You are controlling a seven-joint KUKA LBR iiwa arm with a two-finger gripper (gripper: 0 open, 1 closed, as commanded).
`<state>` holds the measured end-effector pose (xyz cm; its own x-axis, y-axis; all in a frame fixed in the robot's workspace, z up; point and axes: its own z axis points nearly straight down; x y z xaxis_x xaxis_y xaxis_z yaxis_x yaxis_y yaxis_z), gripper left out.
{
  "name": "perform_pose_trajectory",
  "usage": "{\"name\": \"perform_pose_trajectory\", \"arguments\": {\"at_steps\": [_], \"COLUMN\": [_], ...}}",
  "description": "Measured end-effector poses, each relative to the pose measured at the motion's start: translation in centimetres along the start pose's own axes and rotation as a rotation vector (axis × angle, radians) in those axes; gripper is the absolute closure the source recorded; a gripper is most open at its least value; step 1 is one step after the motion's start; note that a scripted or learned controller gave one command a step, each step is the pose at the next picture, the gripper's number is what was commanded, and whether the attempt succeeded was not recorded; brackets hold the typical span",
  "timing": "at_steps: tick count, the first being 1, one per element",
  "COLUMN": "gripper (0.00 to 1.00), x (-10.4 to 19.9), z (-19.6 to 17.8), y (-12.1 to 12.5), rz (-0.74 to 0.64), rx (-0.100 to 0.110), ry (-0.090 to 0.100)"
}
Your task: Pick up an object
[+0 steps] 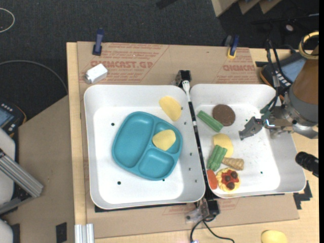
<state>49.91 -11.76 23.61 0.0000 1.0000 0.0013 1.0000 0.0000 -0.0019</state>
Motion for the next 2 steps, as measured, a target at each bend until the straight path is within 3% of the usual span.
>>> {"name": "perform_pose_trajectory", "arguments": {"at_steps": [1, 2], "gripper": [0.00, 1.00], "x": [3.97, 3.83], "z": [-20.73, -20.83], "y": [-1.03, -1.04], "rz": [-0.006, -0.002], "rx": [-0.024, -0.008], "ry": [-0.003, -0.003]}}
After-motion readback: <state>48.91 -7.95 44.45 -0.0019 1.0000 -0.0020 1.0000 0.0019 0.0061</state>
